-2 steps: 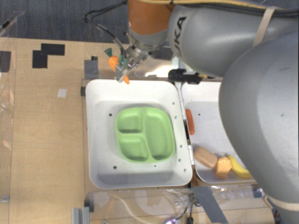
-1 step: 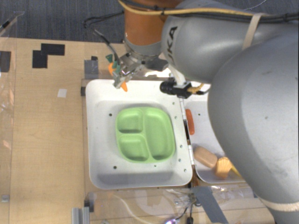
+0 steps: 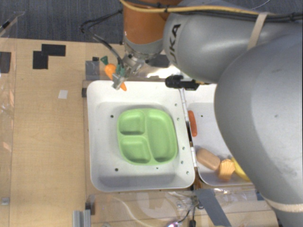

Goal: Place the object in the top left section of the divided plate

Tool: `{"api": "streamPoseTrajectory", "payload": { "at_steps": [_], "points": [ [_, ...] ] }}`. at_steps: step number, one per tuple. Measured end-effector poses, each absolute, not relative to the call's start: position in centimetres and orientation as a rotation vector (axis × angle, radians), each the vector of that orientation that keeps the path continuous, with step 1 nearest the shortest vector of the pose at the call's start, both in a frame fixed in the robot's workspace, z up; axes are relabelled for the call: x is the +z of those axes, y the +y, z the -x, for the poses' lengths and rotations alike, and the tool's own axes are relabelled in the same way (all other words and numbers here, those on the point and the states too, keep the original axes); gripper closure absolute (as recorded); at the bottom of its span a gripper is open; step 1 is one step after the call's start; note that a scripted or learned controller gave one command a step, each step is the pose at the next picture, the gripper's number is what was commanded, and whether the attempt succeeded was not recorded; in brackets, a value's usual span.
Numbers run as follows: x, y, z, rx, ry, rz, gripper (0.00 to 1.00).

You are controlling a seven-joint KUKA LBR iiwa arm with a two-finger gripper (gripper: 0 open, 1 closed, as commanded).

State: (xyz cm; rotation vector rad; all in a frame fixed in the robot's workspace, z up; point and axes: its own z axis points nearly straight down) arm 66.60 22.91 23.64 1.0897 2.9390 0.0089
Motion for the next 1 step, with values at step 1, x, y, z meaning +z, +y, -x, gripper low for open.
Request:
{"api": "streamPoseTrajectory", "payload": {
  "at_steps": [1],
  "points": [
    [22.35,23.37,-64.84,0.006,3.027,-0.822,1.0]
  ]
}}
